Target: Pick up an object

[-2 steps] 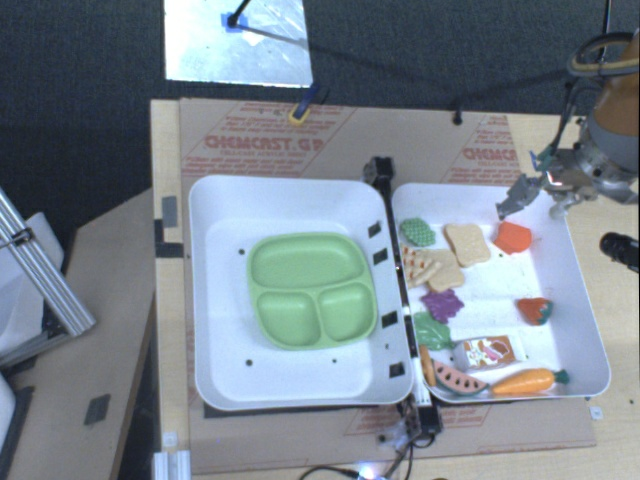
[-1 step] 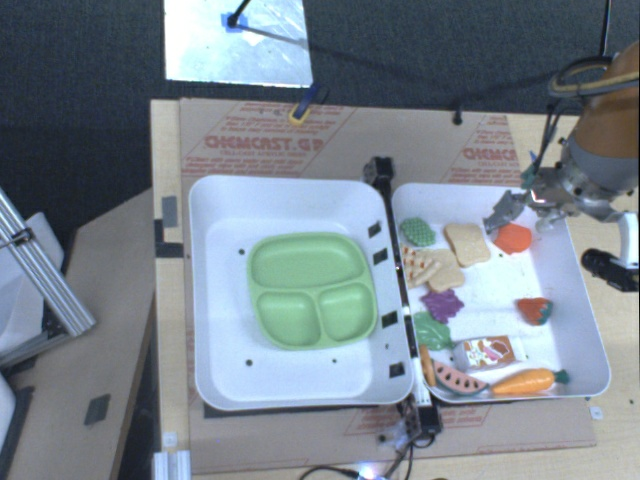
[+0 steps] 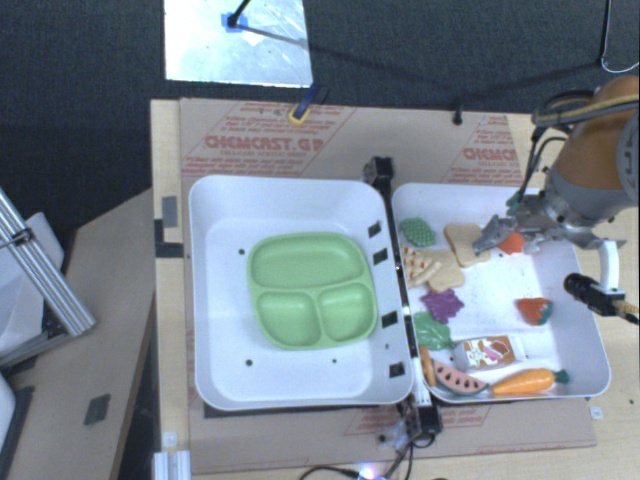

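Note:
The right white bin (image 3: 590,343) holds several toy foods: a tan bread slice (image 3: 462,243), a green round piece (image 3: 418,232), a pizza-like cracker (image 3: 419,265), purple grapes (image 3: 441,303), a red strawberry (image 3: 535,310), a white labelled packet (image 3: 487,352), a watermelon slice (image 3: 455,378) and an orange carrot (image 3: 525,380). My gripper (image 3: 497,236) hangs low over the bin's far part, just right of the bread slice. A small orange-red piece (image 3: 513,244) lies right against it; whether it is gripped cannot be made out.
The left white bin (image 3: 215,268) bears a green divided plate (image 3: 308,290). A black ridge (image 3: 390,268) separates the two bins. A black arm fitting (image 3: 592,294) juts over the right bin's right wall. Brown board surrounds both bins.

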You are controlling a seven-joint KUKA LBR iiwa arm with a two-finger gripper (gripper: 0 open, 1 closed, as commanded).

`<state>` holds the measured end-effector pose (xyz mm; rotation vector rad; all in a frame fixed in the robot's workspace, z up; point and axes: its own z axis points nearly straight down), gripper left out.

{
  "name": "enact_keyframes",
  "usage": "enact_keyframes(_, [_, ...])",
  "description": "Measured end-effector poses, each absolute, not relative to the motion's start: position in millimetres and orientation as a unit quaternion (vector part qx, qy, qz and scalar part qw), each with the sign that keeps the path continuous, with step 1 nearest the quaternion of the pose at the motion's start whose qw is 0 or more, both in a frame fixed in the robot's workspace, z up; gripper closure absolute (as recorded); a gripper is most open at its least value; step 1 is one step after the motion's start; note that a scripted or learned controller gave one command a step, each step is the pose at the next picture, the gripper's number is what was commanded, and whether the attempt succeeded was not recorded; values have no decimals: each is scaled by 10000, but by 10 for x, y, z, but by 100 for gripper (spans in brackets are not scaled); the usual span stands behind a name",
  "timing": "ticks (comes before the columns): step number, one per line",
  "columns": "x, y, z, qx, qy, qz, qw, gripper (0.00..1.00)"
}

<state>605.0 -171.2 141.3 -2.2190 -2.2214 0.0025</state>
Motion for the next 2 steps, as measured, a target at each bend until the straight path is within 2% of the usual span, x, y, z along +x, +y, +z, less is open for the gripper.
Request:
enact_keyframes(1, [6054,-1707,898,-7066,-7076,1,2,0])
enact_keyframes(2, [6068,-1715,1032,-7068,-7074,-13,-24,100])
